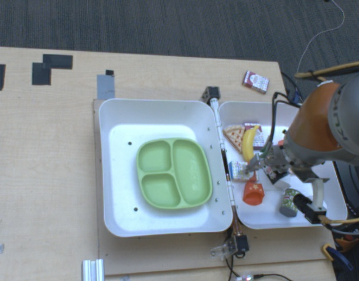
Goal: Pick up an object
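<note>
The right bin [267, 218] holds several small items. A pizza slice [233, 136] lies at its far left, with a yellow banana [248, 146] beside it and a small purple-and-white box [255, 132] behind the banana. An orange-red cup [253, 193] lies near the bin's front, with a small pale packet [238, 170] just above it. A grey-green can [289, 204] lies at the front right. My gripper [267, 164] hangs low over the middle of this bin, just right of the packet and above the cup. Nothing is visibly held in it.
The left bin [118, 157] holds a green three-compartment plate [173, 173]. A small red-and-white box [256, 82] lies on the bench behind the right bin. The arm's orange band [314, 124] covers the bin's right side. Cables run along the bench's right edge.
</note>
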`<action>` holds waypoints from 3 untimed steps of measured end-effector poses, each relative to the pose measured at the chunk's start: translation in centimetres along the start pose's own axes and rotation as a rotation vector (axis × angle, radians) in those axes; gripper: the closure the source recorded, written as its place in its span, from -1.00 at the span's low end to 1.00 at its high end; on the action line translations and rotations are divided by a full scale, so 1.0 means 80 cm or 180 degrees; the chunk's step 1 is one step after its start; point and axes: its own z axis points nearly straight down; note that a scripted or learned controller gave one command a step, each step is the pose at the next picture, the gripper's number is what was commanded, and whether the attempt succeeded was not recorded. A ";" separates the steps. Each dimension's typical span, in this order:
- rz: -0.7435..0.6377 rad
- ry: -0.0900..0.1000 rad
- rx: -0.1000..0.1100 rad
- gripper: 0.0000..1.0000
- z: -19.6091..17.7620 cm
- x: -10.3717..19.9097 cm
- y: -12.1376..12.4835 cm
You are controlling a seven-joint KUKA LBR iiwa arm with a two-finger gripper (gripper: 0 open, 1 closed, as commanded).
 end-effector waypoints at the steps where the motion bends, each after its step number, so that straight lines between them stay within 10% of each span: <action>1: 0.0001 -0.0007 -0.0022 -1.00 0.000 0.005 -0.016; 3: -0.0001 -0.0008 -0.0020 -1.00 0.000 0.005 -0.016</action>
